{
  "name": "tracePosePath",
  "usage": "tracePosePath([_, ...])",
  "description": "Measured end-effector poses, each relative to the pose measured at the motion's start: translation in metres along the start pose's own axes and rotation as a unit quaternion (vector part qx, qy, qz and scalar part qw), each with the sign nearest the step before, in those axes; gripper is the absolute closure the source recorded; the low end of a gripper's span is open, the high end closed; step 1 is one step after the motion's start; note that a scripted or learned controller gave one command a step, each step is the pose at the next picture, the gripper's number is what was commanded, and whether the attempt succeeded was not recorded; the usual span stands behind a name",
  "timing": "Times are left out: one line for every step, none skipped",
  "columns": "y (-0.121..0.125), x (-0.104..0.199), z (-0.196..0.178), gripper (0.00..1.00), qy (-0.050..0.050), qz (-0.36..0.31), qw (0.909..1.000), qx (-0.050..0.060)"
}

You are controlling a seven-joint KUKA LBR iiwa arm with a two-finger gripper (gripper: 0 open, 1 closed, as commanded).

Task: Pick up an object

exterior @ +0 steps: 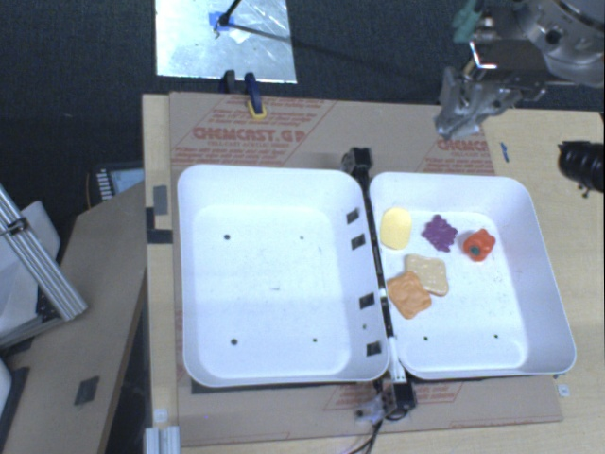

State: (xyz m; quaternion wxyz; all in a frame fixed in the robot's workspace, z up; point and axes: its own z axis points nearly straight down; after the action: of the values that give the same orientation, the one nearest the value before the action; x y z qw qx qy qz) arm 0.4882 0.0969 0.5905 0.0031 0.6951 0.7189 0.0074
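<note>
the gripper (pixel 460 121) hangs above the far rim of the right bin (pixel 529 348), grasping nothing; fingers look nearly together. inside lie a lemon (pixel 396 226), grapes (pixel 439 232), pepper (pixel 478 244), toast (pixel 428 273) and orange piece (pixel 408 296). cardboard (pixel 255 132) reads "chemcast gp".

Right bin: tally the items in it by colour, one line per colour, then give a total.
Yellow: 1, the lemon-like piece
Purple: 1, the grape-like cluster
Red: 1, the pepper-like piece
Tan: 1, the toast slice
Orange: 1, the flat piece touching the toast slice
Total: 5, all in the right bin
</note>
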Motion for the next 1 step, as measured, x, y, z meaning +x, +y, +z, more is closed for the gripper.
tracePosePath([0.0004,0.0003,-0.0112,1.0,0.001,-0.002,1.0,-0.001])
